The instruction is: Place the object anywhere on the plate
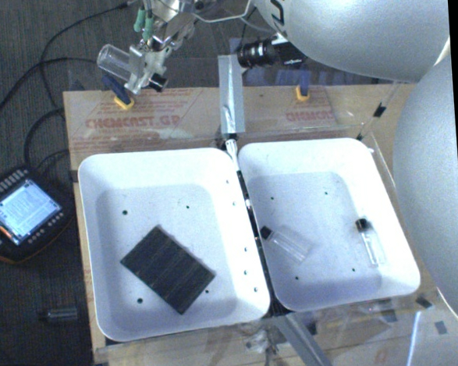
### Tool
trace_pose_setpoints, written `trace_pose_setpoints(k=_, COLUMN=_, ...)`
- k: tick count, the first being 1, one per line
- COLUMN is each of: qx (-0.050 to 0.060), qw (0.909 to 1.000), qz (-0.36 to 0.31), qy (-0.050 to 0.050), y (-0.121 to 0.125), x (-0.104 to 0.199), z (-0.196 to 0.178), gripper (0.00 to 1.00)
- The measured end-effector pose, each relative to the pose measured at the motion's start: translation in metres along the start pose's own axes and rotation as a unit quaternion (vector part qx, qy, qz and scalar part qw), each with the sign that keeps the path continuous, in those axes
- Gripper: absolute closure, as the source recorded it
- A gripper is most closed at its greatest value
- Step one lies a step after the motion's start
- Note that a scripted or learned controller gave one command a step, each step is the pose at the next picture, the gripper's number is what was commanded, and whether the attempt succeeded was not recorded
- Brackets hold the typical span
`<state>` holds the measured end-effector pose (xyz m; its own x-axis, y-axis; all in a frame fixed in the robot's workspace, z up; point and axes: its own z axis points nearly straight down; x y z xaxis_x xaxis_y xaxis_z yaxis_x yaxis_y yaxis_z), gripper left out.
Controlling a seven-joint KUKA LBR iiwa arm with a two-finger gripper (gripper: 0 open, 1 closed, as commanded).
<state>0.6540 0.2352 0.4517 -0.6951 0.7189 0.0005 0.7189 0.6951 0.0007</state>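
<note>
Three small clear tubes are in sight. One clear tube (115,61) sits in the gripper (140,70), up at about eleven o'clock in the view, above the bench and beyond the far edge of the left bin (99,226). The fingers look closed on the tube's right-hand end, with the rest sticking out toward ten o'clock. The two spare tubes (289,244) lie in the right bin (387,206), each with a small dark cap.

The held tube is a see-through cylinder, hard to pick out against the dark floor. It is likely light, stiff and smooth, so it could slip or swing in an end grip. It is also round enough to roll once let go. A hold nearer its middle would be steadier.

The plate (168,268) is a dark, ribbed, flat square turned cornerwise. It lies on the floor of the left bin at about six o'clock from the gripper, well apart from it. A low release over the plate's middle looks safest.
</note>
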Motion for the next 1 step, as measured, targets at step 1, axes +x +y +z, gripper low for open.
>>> trace_pose_setpoints(k=1, qx=0.0, qw=1.0, qz=0.0, qy=0.0, y=0.0006, x=0.0, z=-0.009, gripper=1.0)
